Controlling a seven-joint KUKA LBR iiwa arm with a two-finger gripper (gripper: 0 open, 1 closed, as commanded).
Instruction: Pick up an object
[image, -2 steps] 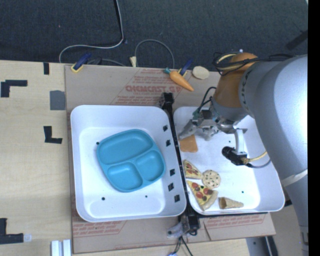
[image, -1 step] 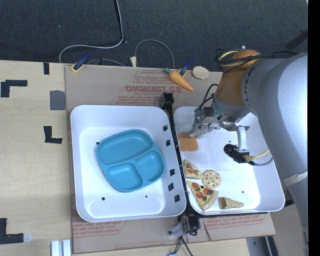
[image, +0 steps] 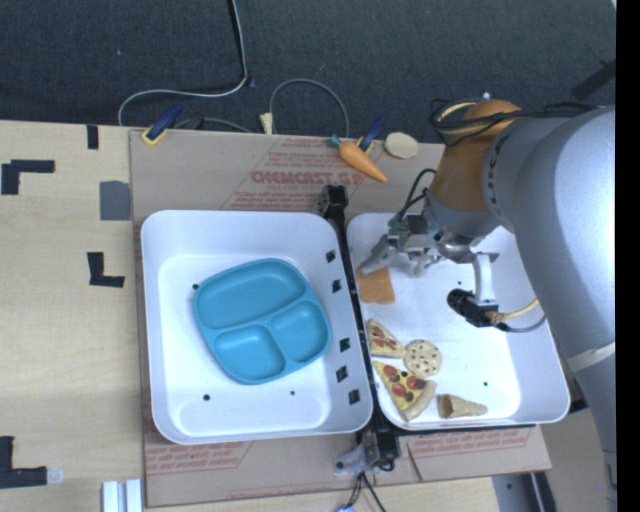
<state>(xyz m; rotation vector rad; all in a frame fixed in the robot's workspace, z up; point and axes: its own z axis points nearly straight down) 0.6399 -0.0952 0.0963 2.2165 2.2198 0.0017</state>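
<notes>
The end effector (image: 385, 255) hangs low over the upper left corner of the right bin (image: 530, 385), just above a tan toast slice (image: 377, 287); its grip cannot be told. Below the toast lie pizza slices (image: 398, 378), a cookie (image: 422, 357) and a small wedge (image: 461, 406). The left bin (image: 165, 400) holds a blue divided plate (image: 261, 319). On the desk (image: 60, 340) above the bins lie a toy carrot (image: 360, 160) and a pale egg (image: 401, 146).
</notes>
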